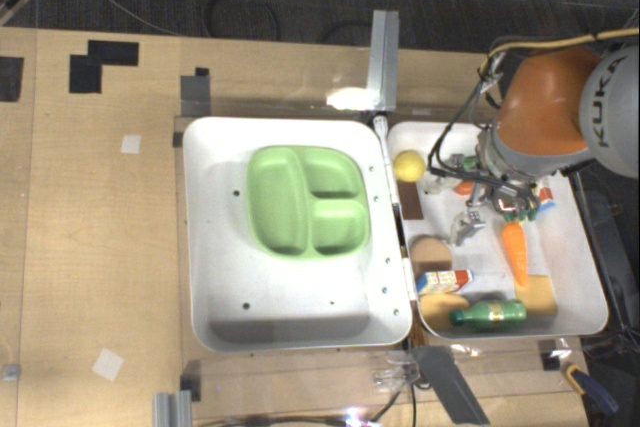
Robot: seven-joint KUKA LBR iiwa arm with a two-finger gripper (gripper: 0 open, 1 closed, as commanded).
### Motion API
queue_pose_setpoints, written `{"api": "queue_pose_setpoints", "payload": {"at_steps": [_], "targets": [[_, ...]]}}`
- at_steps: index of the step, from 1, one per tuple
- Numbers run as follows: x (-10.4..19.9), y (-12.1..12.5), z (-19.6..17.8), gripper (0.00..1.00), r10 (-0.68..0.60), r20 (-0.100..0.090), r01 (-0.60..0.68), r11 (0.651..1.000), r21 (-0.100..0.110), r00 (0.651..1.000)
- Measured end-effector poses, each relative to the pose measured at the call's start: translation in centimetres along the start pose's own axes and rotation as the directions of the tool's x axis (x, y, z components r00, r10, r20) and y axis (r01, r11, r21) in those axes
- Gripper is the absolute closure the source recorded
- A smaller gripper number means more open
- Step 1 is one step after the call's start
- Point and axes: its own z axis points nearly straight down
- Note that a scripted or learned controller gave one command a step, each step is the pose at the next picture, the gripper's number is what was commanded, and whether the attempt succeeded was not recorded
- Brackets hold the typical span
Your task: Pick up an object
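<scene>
The arm reaches in from the right, its orange band bulking over the far corner of the right bin and hiding whatever lies on that part of the bin floor. Below the band the wrist dissolves into dark cables and metal fittings, and the tool hangs low over the middle of the bin. Its metal tips are small and blurred against the white floor; whether they are spread or pressed together cannot be told, and nothing can be seen between them.

The things to pick from all lie in the right bin. A yellow ball sits near the far left corner, just beside the wall between the bins. An orange carrot lies lengthwise right of the tool, close to it but apart. A small red-and-blue item peeks out from under the wrist, mostly covered, and its kind cannot be made out. Nearer the front, a brownish rounded piece rests by the left wall, with a red-and-white packet just in front of it. A green bottle lies on its side along the front wall, touching a tan block at its right end.

The left bin holds a green divided tray, set upside-up with three compartments. Both bins rest on the wooden counter.
</scene>
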Motion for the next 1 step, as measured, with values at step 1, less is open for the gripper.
{"api": "queue_pose_setpoints", "payload": {"at_steps": [1], "targets": [[3.45, -2.99, 0.74, 0.00, 0.084, 0.003, -0.084, 0.996, 0.001, 0.996]]}}
